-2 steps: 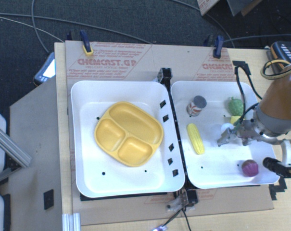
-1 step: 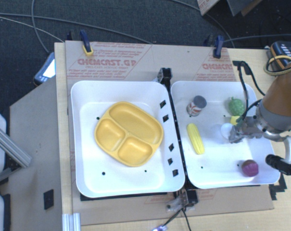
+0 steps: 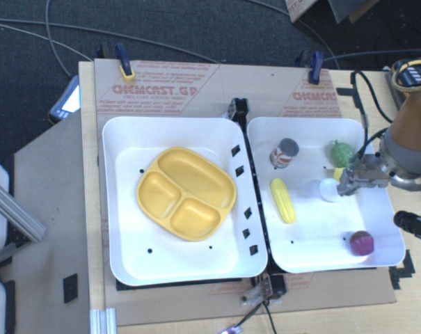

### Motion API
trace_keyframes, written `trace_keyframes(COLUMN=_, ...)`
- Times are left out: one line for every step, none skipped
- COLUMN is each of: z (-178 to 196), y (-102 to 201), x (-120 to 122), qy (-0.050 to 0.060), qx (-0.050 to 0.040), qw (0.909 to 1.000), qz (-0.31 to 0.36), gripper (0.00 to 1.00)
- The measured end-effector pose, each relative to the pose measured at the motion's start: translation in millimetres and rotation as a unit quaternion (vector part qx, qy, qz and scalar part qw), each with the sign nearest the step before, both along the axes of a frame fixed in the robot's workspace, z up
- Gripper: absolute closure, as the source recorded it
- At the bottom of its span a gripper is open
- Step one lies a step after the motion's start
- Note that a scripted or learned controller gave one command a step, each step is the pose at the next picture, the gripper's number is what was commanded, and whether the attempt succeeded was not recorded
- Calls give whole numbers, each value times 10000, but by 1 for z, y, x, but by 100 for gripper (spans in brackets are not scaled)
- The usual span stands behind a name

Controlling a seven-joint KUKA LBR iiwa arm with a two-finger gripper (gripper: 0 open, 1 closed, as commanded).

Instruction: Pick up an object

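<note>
Two shallow white bins are being viewed from above, side by side on a bench. The left bin is holding a yellow plastic divided plate. The right bin is holding a yellow plastic corn cob, a small grey-capped canister, a green leafy toy vegetable, a round purple toy fruit and a small pale rounded object.

Risk is being judged here: the gripper is sitting between the green vegetable and the pale object, so a closing grasp could be split between them, with one being nudged aside or neither being caught. The pale object is also blending into the white floor, and a smooth round shape is likely to be squeezed out.

The grey arm, with its orange band, is being reached in from the right edge, wrist low over the right bin's upper right part, the gripper pointing leftward just beside the pale object. Whether the gripper is spread or pressed together cannot be told from this view.
</note>
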State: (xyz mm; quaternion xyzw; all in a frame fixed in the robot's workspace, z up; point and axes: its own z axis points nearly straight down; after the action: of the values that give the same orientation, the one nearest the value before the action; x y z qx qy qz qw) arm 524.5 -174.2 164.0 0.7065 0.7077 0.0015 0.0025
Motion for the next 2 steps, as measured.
trace_keyframes(z=48, y=6, x=-5, qy=1, qx=0, qw=10000, qz=-2, gripper=100)
trace_keyframes(z=79, y=5, x=-4, qy=3, qx=0, qw=10000, qz=1, gripper=100)
